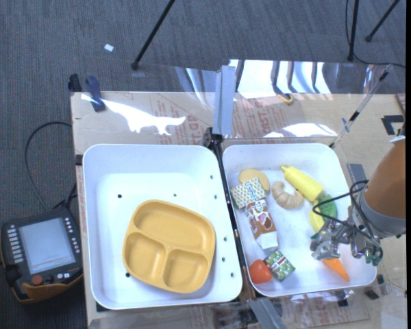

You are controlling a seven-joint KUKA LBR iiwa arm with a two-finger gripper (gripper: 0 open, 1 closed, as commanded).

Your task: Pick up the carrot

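The carrot (pixel 338 269) is a small orange cone lying in the near right corner of the right bin (pixel 298 151), its point towards the front. My gripper (pixel 327 249) hangs right over the carrot's thick end and hides that end. The grey arm with its orange band (pixel 392 184) comes in from the right edge. Whether the gripper touches the carrot is unclear from this view.
The right bin also holds a yellow bottle (pixel 302 181), a croissant (pixel 288 197), a cookie (pixel 253 179), a long carton (pixel 262 226), a small green box (pixel 279 265), a red tomato (pixel 259 271) and a green-and-yellow item (pixel 324 212). A yellow divided tray (pixel 169 245) lies in the left bin (pixel 151 162).
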